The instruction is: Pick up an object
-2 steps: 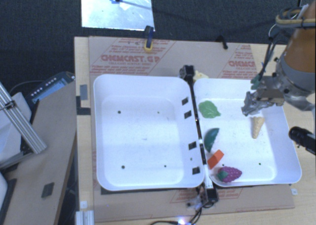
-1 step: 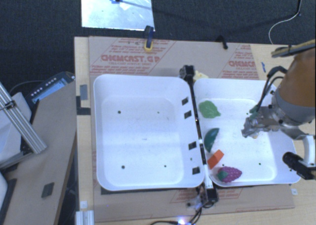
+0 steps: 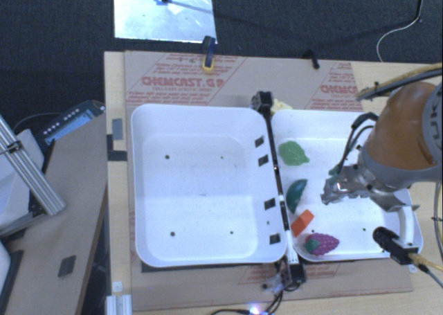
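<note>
Dark carpet surrounds the desk [image 3: 173, 71], whose brown board carries two shallow white bins side by side. My arm [image 3: 408, 133] reaches in from the right, and my gripper [image 3: 333, 189] hangs low over the right bin [image 3: 332, 123]; whether my fingers are apart or together I cannot tell from this slant, and nothing shows between them, so I judge the pick not yet made. All the candidates lie along that bin's left side: a light green leaf-shaped piece [image 3: 293, 153] farthest up, a dark green piece [image 3: 296, 193] close against the dividing wall, an orange block [image 3: 302, 223] below it, and a purple grape cluster [image 3: 322, 243] by the near rim. The left bin [image 3: 201, 182] offers no target. Room is tight near the divider and the near wall; the leaf piece has the most open floor around it, while the dark green piece sits nearest my gripper.
</note>
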You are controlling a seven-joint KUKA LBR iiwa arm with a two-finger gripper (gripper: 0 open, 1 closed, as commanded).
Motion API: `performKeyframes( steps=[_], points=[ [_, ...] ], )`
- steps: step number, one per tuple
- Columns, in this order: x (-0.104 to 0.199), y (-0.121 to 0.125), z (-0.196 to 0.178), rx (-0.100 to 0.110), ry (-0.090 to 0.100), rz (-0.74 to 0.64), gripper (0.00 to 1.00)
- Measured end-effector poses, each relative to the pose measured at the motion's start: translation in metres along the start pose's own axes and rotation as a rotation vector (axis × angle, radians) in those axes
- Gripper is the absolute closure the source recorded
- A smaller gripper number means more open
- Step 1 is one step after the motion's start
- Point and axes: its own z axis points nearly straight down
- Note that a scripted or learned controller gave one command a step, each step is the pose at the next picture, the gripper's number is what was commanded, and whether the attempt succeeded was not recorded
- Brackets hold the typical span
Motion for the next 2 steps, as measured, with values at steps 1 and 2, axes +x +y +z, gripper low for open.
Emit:
performKeyframes(
  steps=[1,2],
  points=[
    [0.033,0.063,-0.015,-0.012,-0.001,-0.007,1.0],
    [-0.007,0.045,-0.194,-0.024,-0.005,-0.001,1.0]
  ],
)
